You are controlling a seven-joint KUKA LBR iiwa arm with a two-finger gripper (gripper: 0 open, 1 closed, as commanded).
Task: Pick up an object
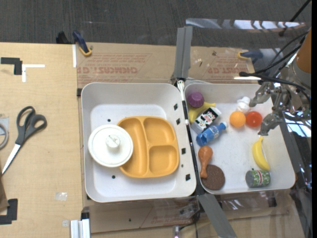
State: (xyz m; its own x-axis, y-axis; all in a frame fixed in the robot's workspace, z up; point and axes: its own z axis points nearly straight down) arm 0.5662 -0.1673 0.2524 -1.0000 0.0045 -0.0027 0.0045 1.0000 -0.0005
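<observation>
My gripper (261,113) hangs over the right bin's (233,155) far right side, fingers spread open, one fingertip (254,100) near a small white object (242,104) and the other at the bin's right wall. A red ball (253,118) lies just left of the gap between the fingers, with an orange ball (237,119) touching it. Nothing is held. Below them lie a banana (260,154) and a green can (258,178). On the bin's left side are a purple cup (196,99), a black-and-white box (208,117), a blue bottle (211,133), a drumstick (204,158) and a brown disc (214,177).
The left bin (94,103) holds a yellow divided plate (148,145) with a white round lid (110,144) overlapping its left edge. Scissors (22,130) lie on the bench at far left. Black cables (277,63) trail above the gripper.
</observation>
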